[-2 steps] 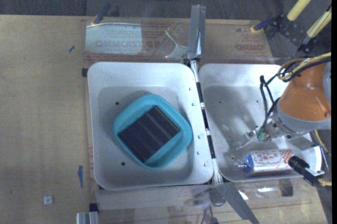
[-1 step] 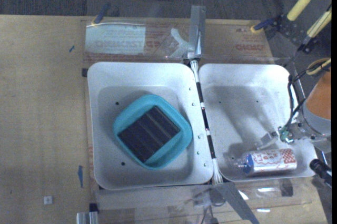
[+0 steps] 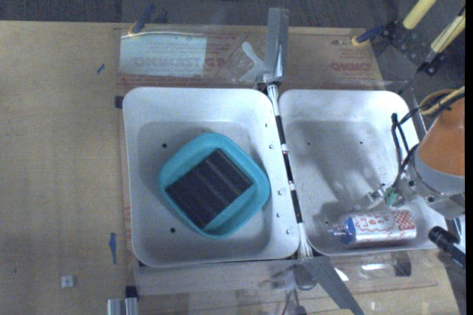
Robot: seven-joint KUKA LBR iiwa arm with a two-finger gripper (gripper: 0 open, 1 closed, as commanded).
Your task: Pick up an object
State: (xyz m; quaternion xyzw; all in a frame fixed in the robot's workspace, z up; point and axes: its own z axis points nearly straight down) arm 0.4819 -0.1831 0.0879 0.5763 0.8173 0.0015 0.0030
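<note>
A tube [image 3: 375,228] lies flat in the right bin [image 3: 325,114], at lower right of the frame. The gripper [image 3: 387,194] hangs just above it; its grip cannot be told. A teal dish [image 3: 214,184] sits in the left bin [image 3: 148,121].

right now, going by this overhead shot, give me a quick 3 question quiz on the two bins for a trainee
1. True or false: the blue tub lies in the left bin.
2. Which thing lies closest to the arm? A) the blue tub B) the tube C) the divider between the bins
3. Fill in: the tube lies along the ____ wall of the right bin, near the bottom of the picture.

Key
1. True. It sits tilted, with a dark ribbed piece inside it.
2. B. The tube lies on its side in the right bin, just below the arm.
3. Front.
</note>
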